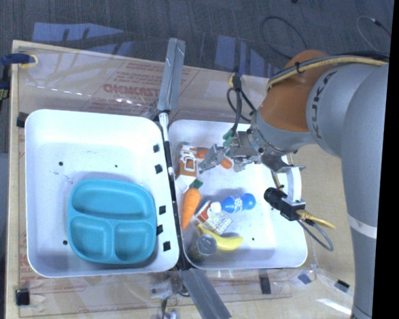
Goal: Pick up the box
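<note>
The box (188, 163) is a small orange and white carton lying at the back left of the right bin (285, 247), close to the divider. My gripper (211, 159) hangs low over the bin just right of the box, its fingertips pointing left toward it. The fingers (202, 164) stand apart, so the gripper is open, and nothing sits between them. The box rests on the bin floor, apart from the fingers or barely touching one tip.
A carrot (191, 206), a blue-capped bottle (234, 204), a small packet (217, 222), a banana (225, 242) and a can (203, 246) crowd the right bin's front. A blue divided tray (113, 222) lies in the left bin (50, 145).
</note>
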Controlling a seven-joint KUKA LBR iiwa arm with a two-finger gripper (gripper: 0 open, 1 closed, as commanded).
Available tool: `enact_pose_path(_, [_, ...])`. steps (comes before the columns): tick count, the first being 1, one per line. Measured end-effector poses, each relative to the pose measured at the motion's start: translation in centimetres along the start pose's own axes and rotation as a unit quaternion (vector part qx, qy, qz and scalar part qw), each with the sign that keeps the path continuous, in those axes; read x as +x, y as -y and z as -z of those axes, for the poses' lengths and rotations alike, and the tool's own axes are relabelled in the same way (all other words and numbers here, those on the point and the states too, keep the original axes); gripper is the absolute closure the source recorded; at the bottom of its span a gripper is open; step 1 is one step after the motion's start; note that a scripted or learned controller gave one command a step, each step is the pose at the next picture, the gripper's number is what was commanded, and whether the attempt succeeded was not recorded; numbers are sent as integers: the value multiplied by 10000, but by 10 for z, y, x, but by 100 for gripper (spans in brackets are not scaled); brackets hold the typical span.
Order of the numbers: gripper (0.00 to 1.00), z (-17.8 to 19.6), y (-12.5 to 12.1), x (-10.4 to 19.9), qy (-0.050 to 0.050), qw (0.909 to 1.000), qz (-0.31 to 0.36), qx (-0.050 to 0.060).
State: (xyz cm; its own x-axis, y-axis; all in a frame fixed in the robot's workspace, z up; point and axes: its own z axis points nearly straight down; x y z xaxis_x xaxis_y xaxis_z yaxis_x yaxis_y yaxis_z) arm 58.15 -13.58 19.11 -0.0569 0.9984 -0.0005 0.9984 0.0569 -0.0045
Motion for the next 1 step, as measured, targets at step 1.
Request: enact_pose_path(1, [0,-96,77,15,6,9996,271,-51])
